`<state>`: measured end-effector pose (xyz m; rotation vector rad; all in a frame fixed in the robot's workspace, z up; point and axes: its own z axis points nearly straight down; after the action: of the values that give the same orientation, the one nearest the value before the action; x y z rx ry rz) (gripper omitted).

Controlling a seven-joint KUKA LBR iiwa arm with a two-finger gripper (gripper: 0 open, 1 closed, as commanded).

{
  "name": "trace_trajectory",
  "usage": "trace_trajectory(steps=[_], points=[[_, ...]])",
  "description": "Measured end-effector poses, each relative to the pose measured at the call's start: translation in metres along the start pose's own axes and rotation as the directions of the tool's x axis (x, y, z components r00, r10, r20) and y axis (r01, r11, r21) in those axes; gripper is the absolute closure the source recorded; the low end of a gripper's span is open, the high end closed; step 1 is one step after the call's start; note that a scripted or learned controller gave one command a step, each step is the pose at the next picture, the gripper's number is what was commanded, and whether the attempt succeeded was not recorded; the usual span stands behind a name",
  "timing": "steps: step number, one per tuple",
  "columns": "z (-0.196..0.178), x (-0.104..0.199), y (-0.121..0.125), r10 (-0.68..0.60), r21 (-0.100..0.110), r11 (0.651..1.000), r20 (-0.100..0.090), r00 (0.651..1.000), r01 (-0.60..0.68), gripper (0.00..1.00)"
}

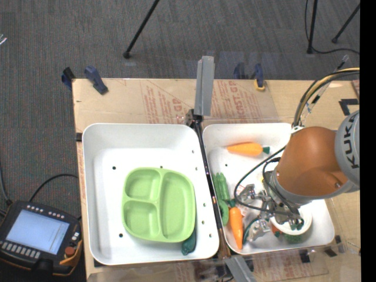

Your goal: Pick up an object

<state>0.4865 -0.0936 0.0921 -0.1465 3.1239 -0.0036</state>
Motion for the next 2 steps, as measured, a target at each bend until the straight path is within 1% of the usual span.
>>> trace_trajectory(steps=[1, 2], points=[[0.001, -0.004, 0.007, 0.004, 0.003, 1.000, -0.004, 1.000, -0.004, 0.00], [0.000, 0.003, -0.022, -0.166, -0.003, 0.986, 0.001, 0.986, 0.166, 0.00]])
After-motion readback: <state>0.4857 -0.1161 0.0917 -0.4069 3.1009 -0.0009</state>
